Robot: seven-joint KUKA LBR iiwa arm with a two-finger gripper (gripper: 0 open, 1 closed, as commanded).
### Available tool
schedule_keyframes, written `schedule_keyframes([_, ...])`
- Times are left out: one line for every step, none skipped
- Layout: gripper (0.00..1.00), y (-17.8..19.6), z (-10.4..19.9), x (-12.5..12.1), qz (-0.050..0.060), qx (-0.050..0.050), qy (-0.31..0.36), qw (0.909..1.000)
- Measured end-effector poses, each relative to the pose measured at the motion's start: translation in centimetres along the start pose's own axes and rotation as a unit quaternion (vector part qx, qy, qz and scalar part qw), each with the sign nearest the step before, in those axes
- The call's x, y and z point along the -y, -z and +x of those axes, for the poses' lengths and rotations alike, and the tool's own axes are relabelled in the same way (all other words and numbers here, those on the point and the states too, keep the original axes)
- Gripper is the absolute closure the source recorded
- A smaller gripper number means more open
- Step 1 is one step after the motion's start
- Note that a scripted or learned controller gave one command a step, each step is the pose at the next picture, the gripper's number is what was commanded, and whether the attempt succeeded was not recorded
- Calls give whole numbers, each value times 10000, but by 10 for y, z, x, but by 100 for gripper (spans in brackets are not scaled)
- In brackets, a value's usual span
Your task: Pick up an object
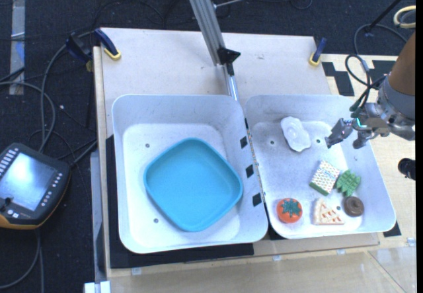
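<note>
- Bench (165,67): pale board carrying two shallow white bins side by side; yellow clamp (111,53) at its far left corner, a second clamp (317,53) at the far right corner.
- Left bin (125,126): holds one blue square plate (192,183), rounded corners, lying flat and turned at an angle, filling most of the floor.
- Right bin (271,120): holds six small objects, all resting on the floor.
- White crumpled lump (295,133): far middle of the right bin, apart from the rest.
- Green-and-white chequered block (324,177): centre right, tilted, just beside the green toy.
- Green leafy toy (347,182): right of the chequered block, near touching it.
- Brown ring, doughnut-like (354,206): near right corner, just below the green toy.
- Triangular slice, pale with red spots (327,212): near edge, between the doughnut and the tomato-like toy.
- Red round toy with green top, tomato-like (289,209): near edge, left of the slice.
- Gripper (349,134): enters from the right, over the far right part of the right bin, above and apart from the chequered block and green toy, to the right of the white lump. Two dark fingers (336,133) are spread; nothing lies between them.
- Arm (403,93): grey, at the right edge.
- Metal pole (205,10): slants from the top to the bins' shared far edge.
- Handheld control pendant (26,182): on the dark floor, left of the bench, cable attached.
</note>
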State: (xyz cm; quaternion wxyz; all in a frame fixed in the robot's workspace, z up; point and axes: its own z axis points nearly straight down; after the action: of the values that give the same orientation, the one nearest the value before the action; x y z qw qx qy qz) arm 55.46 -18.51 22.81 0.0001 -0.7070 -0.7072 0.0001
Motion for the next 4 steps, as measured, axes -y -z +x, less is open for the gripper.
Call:
schedule_keyframes([0, 0, 0, 0, 0, 0, 0, 10000])
schedule_keyframes([0, -55, 10, 2, 22, -6, 2, 10000])
schedule_keyframes([0, -101, 15, 10, 19, -5, 0, 10000])
schedule_keyframes([0, -131, 13, 8, -23, 15, -6, 10000])
